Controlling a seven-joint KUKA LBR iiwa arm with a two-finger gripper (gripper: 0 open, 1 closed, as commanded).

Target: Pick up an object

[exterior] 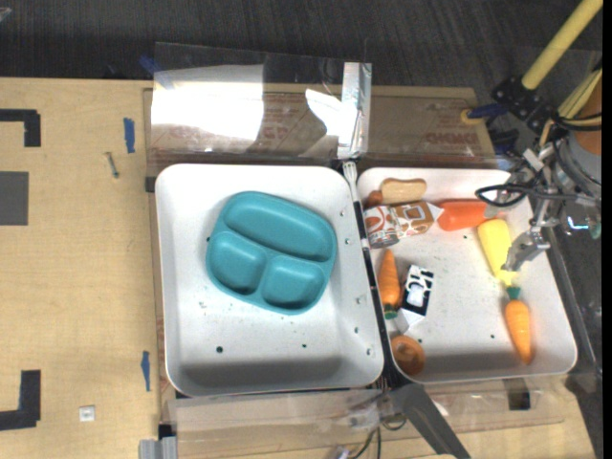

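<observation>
1. Two white bins sit side by side in the middle of the frame. The left bin [191, 352] is bigger in the picture. The right bin [459, 352] is next to it, and their edges touch.
2. A teal tray [271, 251] with three sections lies in the left bin, near its upper middle.
3. The right bin holds many small toy foods.
4. At its top left lies a tan bread roll [403, 190]. Just below it is a white and orange box [400, 222].
5. An orange-red piece [461, 215] lies to the right of the box.
6. A yellow piece [494, 244] lies just below and to the right of that.
7. A carrot [517, 323] lies near the bin's lower right wall.
8. Another long orange carrot [388, 277] lies along the left wall. A black and white card [418, 289] is just beside it.
9. A brown round thing [408, 354] sits at the lower left corner.
10. The gripper [524, 254] comes in at the right side of the frame, just above the yellow piece and the lower right carrot. I cannot tell if it is open or closed.
</observation>
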